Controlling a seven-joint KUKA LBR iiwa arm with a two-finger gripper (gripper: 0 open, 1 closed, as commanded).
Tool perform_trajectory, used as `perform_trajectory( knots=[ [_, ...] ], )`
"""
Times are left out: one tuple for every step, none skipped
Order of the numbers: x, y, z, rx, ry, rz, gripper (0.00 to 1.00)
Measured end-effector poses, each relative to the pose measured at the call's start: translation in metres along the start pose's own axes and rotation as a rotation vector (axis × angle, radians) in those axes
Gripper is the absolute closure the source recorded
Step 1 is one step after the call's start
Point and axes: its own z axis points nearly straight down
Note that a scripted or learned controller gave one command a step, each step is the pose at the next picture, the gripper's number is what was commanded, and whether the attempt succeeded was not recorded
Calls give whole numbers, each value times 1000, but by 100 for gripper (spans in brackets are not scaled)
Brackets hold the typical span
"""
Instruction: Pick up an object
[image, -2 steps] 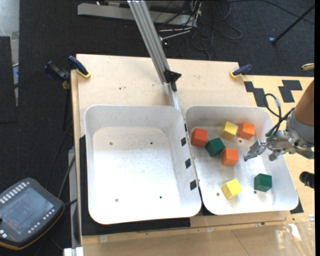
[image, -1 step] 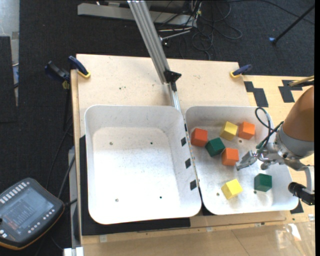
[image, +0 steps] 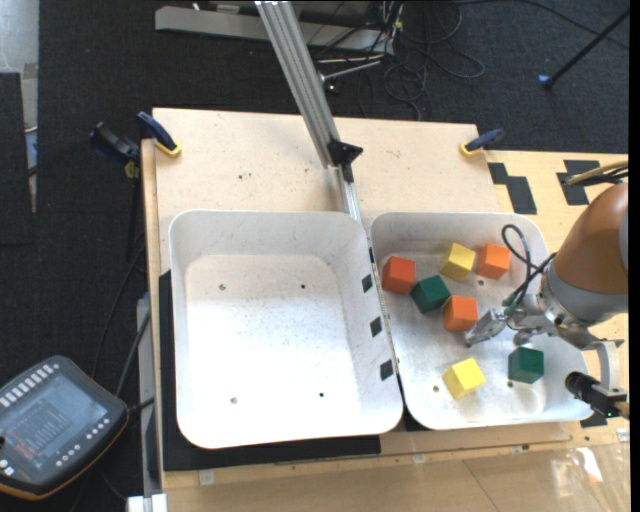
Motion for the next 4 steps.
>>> perform_trajectory(
  knots=[
    [0, 1, -12, -4, -1, 0, 100],
    [3, -3, -73, -8, -3, -2, 100],
    [3, -2, -137, -10, -3, -3, 100],
    [1, 9, -187, -9, -4, -4, 100]
  ],
)
